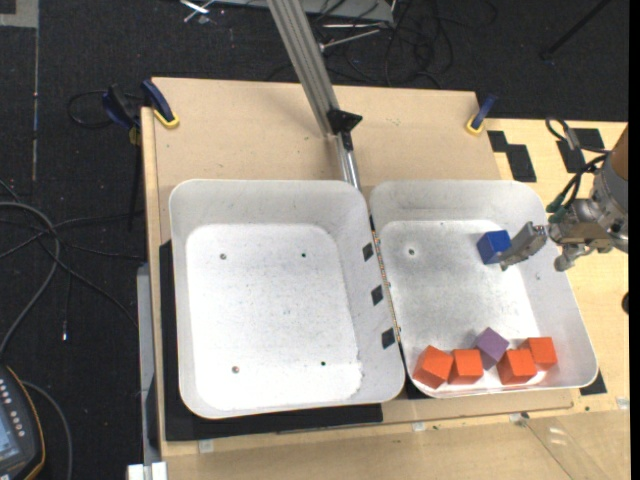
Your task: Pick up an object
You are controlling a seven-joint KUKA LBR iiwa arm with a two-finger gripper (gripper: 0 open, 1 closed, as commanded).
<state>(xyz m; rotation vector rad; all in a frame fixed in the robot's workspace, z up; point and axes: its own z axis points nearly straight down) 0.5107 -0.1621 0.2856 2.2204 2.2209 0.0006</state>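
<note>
Nearest the camera, along the front wall of the right bin (570, 298), lies a row of blocks: an orange block (433, 366) at the left end, a second orange block (467, 365) touching it, a purple block (492, 345) set slightly behind the row, then a third orange block (517, 365) and a fourth (541, 352) toward the front right corner. Blue block (493, 246) rests apart from these, near the back right part of the same bin, on the bin floor. Left bin (190, 208) sits side by side with the right bin, their inner walls touching along the middle of the bench (250, 138).

Arm (612, 193) enters from the right edge, its wrist low over the right rim of the right bin. Gripper (545, 248) points leftward, roughly level with the blue block. Fingers stand parted: one finger (520, 247) lies just beside the blue block's right face, the other sits nearer the bin's right rim. Nothing is seen between them; the blue block lies outside the gap. Whether the near finger touches the block cannot be told.
</note>
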